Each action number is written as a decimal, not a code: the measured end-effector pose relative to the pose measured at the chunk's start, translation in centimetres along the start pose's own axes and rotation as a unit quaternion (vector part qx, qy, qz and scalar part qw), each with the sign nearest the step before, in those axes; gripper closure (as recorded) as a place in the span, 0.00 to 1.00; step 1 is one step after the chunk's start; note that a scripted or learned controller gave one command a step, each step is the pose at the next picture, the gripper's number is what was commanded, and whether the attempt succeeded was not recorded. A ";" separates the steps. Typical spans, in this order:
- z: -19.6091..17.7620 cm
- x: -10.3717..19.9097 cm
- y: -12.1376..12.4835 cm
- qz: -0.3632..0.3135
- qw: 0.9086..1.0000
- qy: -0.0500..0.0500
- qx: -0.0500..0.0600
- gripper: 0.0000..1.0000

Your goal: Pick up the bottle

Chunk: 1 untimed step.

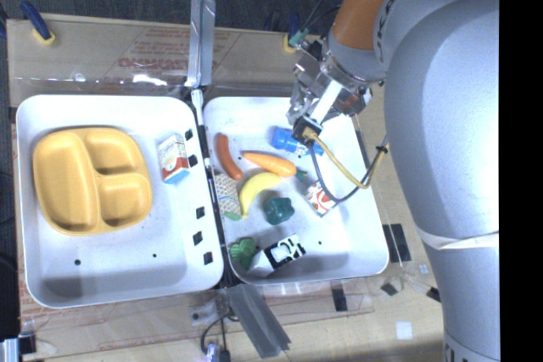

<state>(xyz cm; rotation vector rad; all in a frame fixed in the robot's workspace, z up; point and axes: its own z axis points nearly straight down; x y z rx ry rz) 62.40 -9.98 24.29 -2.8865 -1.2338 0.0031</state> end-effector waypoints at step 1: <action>0.0 0.0 0.0 0.000 1.000 0.000 0.000 0.00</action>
